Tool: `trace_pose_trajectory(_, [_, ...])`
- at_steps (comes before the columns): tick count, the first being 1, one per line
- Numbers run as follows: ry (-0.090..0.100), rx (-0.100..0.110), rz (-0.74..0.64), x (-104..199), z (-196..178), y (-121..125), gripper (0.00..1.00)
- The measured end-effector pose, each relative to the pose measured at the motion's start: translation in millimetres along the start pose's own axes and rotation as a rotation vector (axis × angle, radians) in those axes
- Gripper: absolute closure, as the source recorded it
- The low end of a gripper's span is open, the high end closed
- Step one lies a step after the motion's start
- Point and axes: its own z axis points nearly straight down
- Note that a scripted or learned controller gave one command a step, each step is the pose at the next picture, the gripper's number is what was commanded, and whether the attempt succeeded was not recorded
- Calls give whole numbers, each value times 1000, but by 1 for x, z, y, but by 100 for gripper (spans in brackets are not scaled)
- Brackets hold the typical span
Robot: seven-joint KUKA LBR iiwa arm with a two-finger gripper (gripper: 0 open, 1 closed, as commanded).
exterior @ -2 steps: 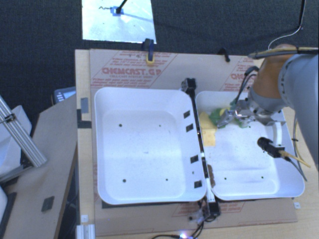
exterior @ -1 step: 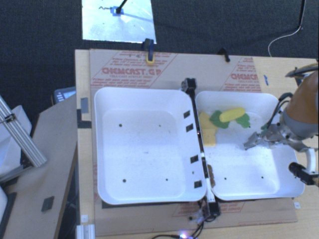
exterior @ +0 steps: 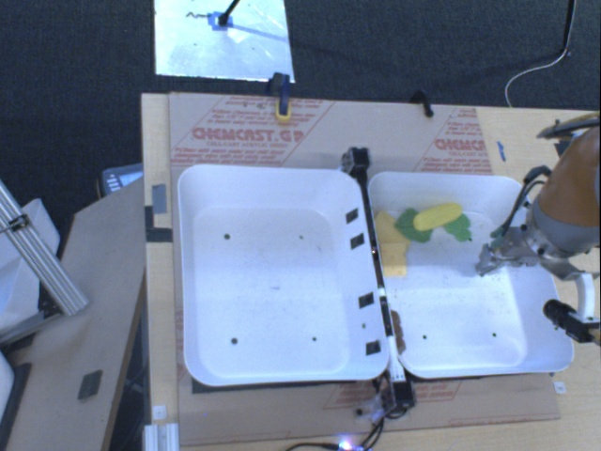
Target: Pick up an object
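In the right bin [exterior: 474, 346], near its far left corner, lies a small pile. It holds a yellow banana-shaped piece [exterior: 438, 217] on top of a green leafy piece [exterior: 411, 225], with a pale yellow block [exterior: 392, 244] beside the divider. My gripper [exterior: 495, 257] hangs low over the bin's right half. It is to the right of the pile and apart from it. The orange-banded wrist [exterior: 573, 195] rises above the gripper at the right edge.
The left bin [exterior: 272, 280] sits next to the right one, joined by black clips [exterior: 362, 242]. A blue and yellow clamp [exterior: 281, 98] stands on the board behind them. A shiny metal sheet [exterior: 223, 26] lies further back. An aluminium rail [exterior: 38, 261] juts in at left.
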Motion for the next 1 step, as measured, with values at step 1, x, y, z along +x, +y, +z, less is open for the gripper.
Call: trace_pose_trajectory(1, [4,-5,-10,101,-141,-32,100])
